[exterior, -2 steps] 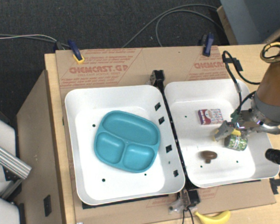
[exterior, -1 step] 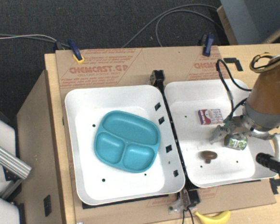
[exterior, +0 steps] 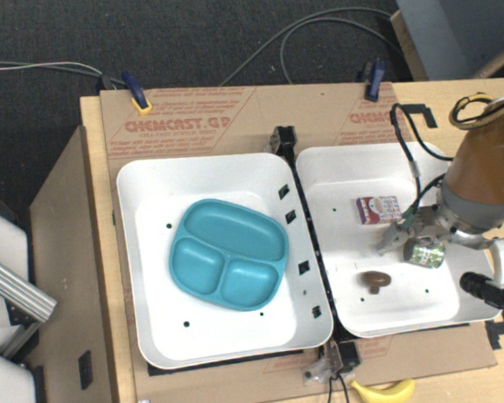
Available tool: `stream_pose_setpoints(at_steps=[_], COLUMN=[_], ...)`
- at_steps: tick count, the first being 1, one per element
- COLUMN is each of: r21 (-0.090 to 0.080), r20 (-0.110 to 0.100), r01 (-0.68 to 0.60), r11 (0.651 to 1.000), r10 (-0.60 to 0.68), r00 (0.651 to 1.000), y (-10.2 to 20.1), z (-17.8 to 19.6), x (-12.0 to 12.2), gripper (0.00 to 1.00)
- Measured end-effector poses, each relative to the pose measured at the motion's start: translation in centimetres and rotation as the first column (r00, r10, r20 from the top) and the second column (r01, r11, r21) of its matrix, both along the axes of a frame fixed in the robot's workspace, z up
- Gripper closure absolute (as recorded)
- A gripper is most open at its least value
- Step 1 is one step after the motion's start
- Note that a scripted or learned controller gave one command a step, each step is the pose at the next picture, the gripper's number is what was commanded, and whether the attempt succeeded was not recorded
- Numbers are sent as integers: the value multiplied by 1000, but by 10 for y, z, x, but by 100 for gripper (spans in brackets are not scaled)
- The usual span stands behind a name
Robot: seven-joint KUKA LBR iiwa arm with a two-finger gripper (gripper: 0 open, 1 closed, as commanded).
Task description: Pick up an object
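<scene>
The right bin holds three small things. A purple and white carton lies near its middle. A small brown lump rests toward the front. A green and silver can-like object lies on its side at the right. My gripper is low over the bin between the carton and the green object, close against the green object. The grey arm with its orange band comes in from the right and hides the bin's right edge.
In the left bin lies a teal divided plate. A black divider with clips runs between the bins. Clamps hold the cardboard at the back. A black cable hangs by the arm.
</scene>
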State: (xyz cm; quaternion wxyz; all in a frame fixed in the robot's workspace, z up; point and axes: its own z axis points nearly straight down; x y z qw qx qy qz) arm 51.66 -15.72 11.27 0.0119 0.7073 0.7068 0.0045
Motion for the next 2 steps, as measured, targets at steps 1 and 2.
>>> stream_pose_setpoints(at_steps=[1,2], r21=[-3,9], r20=[1,-18], r01=[3,-3], r11=[1000,1000], r10=[-3,3], r00=[1000,1000], y=[-2,-1], z=[11,63], x=[0,12], gripper=[100,100])
